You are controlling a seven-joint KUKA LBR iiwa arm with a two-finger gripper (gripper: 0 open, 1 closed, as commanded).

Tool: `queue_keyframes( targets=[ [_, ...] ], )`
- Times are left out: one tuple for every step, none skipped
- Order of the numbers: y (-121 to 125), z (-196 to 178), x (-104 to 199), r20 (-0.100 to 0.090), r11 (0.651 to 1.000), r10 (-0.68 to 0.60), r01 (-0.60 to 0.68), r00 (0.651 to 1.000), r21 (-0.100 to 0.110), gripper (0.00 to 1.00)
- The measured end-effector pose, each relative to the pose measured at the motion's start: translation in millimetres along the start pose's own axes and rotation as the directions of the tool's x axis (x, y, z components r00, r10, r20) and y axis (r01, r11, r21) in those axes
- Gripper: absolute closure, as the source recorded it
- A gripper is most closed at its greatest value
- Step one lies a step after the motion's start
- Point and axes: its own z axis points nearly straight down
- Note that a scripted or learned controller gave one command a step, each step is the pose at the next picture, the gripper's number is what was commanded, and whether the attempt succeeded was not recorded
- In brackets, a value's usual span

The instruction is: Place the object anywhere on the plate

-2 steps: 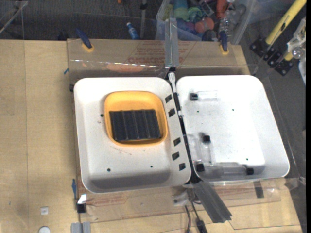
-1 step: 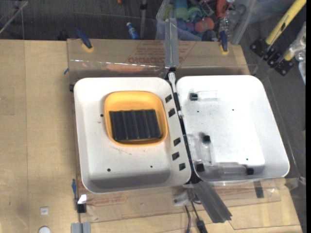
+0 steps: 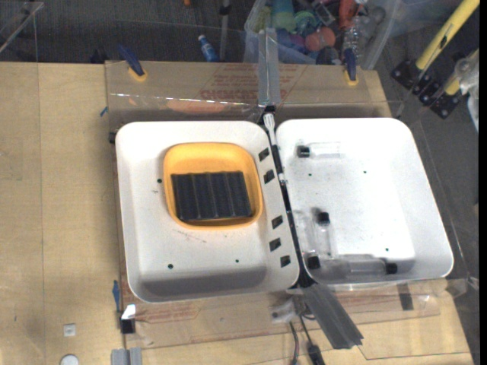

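Camera view has the dark ribbed block point(image 3: 211, 195) lying flat in the middle of the yellow plate point(image 3: 173, 160), well inside the plate's rim, so the placing looks done. How wide the gripper stands I cannot tell. To finish well, I judge any withdrawal should rise straight up from the plate, so nothing drags the block toward the plate's edge.

Two white bins point(image 3: 365, 204) mid-frame on a wooden table point(image 3: 53, 204), clear tub of colourful toys point(image 3: 319, 14) at top
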Motion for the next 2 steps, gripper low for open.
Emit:
queue_keyframes(
  targets=[
    [0.0, 0.3, -0.1, 0.0, 0.973, -0.232, 0.232, 0.973, -0.001, 1.0],
    [1.5, 0.4, -2.1, 0.001, 0.953, -0.302, 0.302, 0.953, -0.004, 1.0]
  ],
)
